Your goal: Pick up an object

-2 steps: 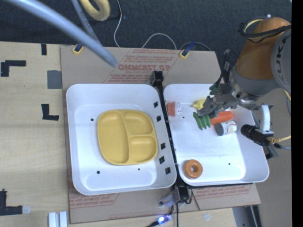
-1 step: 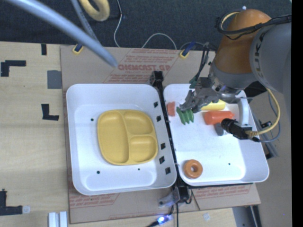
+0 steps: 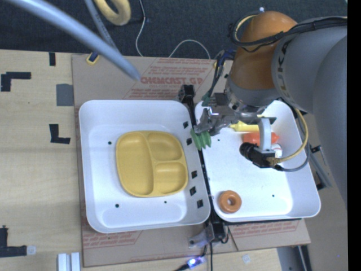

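Hovering over the right white bin, my claw touches a small green block; grip state unclear.

- Two shallow white bins sit side by side on the desk, over a sheet of brown cardboard.
- The left bin holds a yellow divided tray, lying flat near its middle.
- The right bin holds a brown doughnut near its front edge, well apart from the arm.
- A yellow and orange object lies near the right bin's far side, partly hidden behind the arm's hardware.
- The grey arm reaches in from the right, its orange band above the wrist.
- The pincer hangs over the strip where the two bins meet, with something green at its tip.
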### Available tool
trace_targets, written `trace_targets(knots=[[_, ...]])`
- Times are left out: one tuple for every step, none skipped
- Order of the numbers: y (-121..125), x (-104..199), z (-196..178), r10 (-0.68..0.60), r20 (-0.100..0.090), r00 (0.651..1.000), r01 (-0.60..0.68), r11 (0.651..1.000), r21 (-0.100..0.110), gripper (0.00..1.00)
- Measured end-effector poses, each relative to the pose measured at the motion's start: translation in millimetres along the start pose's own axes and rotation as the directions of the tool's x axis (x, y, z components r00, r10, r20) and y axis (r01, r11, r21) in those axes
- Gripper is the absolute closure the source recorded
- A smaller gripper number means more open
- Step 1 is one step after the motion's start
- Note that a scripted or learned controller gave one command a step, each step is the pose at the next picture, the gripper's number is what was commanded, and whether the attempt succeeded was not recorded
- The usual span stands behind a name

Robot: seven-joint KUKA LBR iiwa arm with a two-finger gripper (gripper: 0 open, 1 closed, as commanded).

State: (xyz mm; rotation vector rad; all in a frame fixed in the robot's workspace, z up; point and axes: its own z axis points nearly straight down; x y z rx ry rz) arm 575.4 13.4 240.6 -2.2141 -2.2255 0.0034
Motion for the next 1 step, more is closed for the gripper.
trace_targets(knots=[[7.6, 60.0, 7.8, -0.001, 0.0, 1.0, 0.001, 1.0, -0.001, 1.0]])
